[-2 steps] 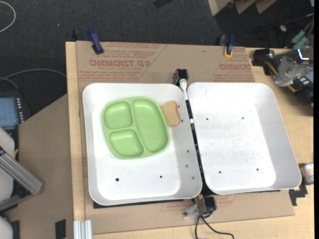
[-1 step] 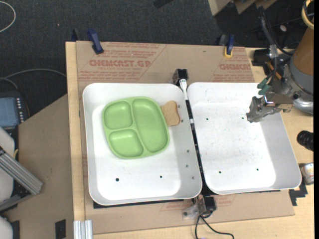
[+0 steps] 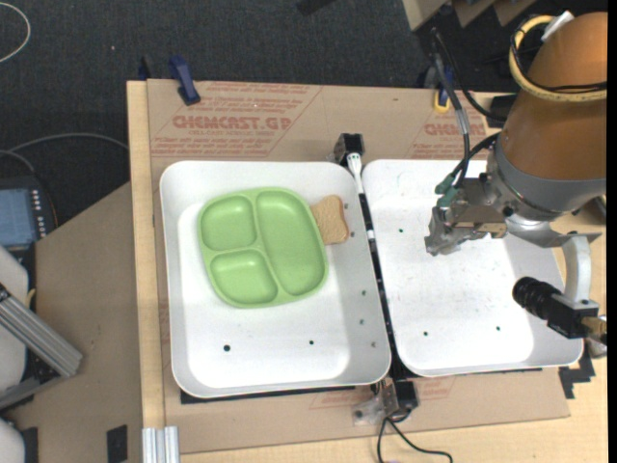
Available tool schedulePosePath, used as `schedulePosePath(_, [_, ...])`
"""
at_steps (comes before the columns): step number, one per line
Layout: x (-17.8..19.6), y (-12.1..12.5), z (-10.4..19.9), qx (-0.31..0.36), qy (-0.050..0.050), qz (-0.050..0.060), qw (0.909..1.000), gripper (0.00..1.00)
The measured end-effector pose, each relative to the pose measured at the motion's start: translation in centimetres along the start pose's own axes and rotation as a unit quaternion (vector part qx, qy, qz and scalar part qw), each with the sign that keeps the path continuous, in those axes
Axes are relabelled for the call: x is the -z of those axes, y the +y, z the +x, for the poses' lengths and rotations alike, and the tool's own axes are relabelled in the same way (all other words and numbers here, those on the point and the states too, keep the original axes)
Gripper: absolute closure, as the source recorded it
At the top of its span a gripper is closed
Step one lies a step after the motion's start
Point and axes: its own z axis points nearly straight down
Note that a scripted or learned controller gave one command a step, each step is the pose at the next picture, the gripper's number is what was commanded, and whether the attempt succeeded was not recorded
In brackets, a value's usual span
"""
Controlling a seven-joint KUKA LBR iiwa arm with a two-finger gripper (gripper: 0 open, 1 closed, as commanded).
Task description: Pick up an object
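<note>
My end effector [image 3: 445, 241] over the right bin [image 3: 482, 345], grip state unclear; green tray [image 3: 262, 247] and cracker [image 3: 332, 219] in left bin [image 3: 260, 365].

Divided plate [image 3: 262, 247] in left bin [image 3: 193, 355], cracker-like piece [image 3: 332, 219] touching plate's right edge, tool [image 3: 445, 237] over right bin [image 3: 463, 345]

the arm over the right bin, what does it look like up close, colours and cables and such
The arm is bulky and rounded: a glossy orange-brown upper section ringed by a yellow-edged dark band, then a smooth grey housing below. Dark cables run down its left side toward the wrist, with a small green part among them. The gripper is a compact grey metal assembly with boxy brackets. A black cylindrical piece sits on a pale bracket below the arm.
</note>
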Motion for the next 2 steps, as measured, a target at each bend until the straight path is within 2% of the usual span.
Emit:
schedulePosePath(1, [3.9,0.1,2.1,-0.002,-0.001,-0.005,1.0000,1.00])
schedulePosePath(2, [6.6,0.1,12.1,0.002,0.000,-0.005,1.0000,1.00])
